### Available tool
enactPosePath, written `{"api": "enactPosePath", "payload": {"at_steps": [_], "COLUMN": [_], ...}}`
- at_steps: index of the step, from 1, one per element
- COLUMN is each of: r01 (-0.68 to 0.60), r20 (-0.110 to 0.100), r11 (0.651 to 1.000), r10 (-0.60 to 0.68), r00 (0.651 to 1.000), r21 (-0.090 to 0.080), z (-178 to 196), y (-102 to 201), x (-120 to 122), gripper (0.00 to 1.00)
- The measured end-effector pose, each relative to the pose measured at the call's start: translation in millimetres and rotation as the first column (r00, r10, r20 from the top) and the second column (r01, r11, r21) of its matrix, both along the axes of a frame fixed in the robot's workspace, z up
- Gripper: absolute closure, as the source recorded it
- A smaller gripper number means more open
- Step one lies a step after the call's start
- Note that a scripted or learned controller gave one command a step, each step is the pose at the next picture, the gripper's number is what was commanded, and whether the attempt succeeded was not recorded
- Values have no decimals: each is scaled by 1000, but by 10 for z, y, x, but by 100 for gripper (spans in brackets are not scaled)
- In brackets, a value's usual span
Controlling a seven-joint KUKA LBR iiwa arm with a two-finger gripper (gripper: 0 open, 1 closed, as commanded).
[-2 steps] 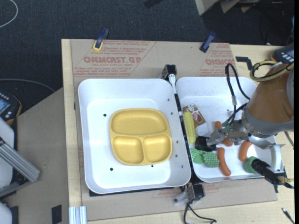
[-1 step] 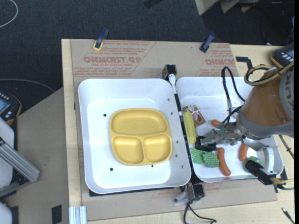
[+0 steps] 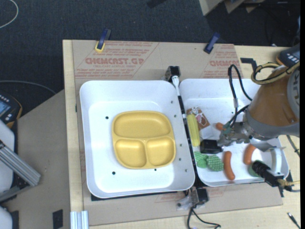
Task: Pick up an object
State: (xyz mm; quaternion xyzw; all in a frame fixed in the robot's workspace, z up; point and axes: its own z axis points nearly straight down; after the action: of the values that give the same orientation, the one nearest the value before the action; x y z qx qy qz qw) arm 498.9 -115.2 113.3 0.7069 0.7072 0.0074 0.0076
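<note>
The arm (image 3: 274, 104) runs off the right edge — its hand (image 3: 228, 138) too small and shadowed to tell its fingers.

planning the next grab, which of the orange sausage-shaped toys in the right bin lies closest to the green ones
The long sausage near the bin's front wall, right beside the green toys. The shorter one lies farther right, under the arm.

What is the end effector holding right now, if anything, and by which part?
It cannot be told. The end effector sits low in the right bin, beside a black item and a sausage, but no object is visibly between its tips.
</note>
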Motion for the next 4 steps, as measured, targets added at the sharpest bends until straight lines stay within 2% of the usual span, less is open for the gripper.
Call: {"api": "enactPosePath", "payload": {"at_steps": [1, 2, 3, 4], "r01": [-1, -1, -6, -5], "r20": [-14, -13, -16, -16], "r11": [1000, 1000, 1000, 1000], "r10": [1, 1, 6, 5], "r00": [1000, 1000, 1000, 1000], "r21": [-2, -2, 1, 0], "z": [630, 1150, 1129, 1195], "y": [-43, -45, 425, 822], "x": [37, 54, 440, 706], "gripper": [100, 100, 100, 100]}}
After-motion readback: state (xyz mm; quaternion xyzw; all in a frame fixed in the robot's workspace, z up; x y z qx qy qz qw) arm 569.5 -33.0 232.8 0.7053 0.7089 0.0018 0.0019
